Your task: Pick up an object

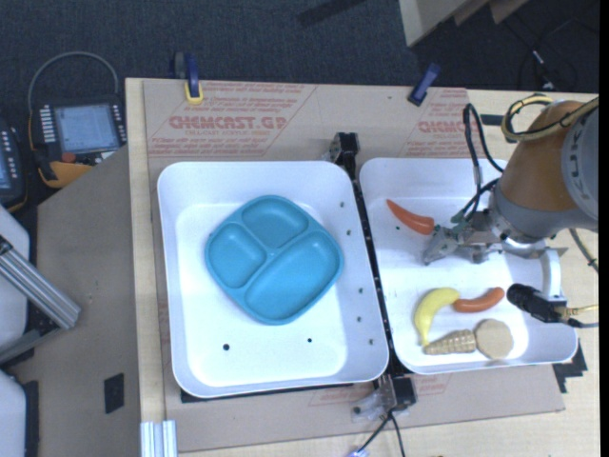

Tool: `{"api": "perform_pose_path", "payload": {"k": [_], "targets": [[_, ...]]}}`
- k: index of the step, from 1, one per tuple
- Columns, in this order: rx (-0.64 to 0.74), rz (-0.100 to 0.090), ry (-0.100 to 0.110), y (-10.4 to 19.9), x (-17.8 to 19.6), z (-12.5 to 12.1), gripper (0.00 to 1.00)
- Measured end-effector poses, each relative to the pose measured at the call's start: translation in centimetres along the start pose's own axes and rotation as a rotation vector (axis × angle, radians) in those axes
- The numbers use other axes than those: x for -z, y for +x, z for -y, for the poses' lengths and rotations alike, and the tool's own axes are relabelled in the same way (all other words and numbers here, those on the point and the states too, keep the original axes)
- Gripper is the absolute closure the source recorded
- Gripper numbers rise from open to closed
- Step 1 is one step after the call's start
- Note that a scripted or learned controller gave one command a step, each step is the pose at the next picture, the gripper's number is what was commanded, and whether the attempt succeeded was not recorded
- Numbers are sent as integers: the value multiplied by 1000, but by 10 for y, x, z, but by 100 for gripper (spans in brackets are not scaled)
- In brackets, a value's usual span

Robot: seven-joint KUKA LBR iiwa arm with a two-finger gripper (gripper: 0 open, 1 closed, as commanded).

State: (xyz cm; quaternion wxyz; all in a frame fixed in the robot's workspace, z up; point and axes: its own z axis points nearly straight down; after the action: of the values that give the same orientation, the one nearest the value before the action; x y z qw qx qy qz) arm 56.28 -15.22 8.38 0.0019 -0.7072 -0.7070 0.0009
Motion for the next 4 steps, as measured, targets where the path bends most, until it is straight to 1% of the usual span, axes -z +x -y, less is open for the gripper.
{"api": "perform_pose_path", "payload": {"k": [1,2,3,4], "targets": [[0,1,-4,0,11,-1,100],[-1,4,-11,-9,71,0,100],[2,4,-11,-12,125,-12,100],[2,4,-13,-5,186,-16,100]]}}
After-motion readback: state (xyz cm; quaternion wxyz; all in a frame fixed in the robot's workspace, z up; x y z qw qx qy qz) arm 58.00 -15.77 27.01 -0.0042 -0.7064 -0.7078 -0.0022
